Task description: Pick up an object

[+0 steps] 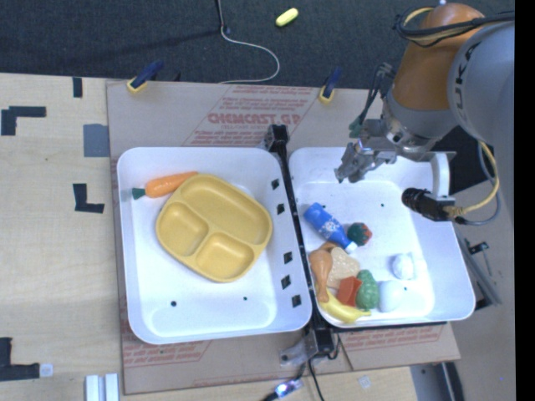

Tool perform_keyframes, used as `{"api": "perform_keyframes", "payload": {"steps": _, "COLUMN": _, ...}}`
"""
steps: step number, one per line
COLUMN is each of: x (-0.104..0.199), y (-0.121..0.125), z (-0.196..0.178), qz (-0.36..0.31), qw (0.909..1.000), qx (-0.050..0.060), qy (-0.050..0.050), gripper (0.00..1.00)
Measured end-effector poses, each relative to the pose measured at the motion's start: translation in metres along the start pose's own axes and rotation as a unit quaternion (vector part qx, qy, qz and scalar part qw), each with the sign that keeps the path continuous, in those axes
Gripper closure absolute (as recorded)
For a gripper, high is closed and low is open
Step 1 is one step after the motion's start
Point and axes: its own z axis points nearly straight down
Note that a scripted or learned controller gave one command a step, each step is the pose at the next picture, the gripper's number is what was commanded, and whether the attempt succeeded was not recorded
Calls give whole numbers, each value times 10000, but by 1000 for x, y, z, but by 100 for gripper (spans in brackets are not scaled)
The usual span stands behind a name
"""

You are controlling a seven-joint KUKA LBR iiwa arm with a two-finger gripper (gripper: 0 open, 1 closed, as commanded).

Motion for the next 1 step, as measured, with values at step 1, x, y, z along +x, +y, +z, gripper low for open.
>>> {"api": "perform_keyframes", "payload": {"steps": 1, "x": 42, "y": -27, "z": 11, "qz": 0, "qw": 10000, "qx": 5, "qy": -2, "gripper": 100}}
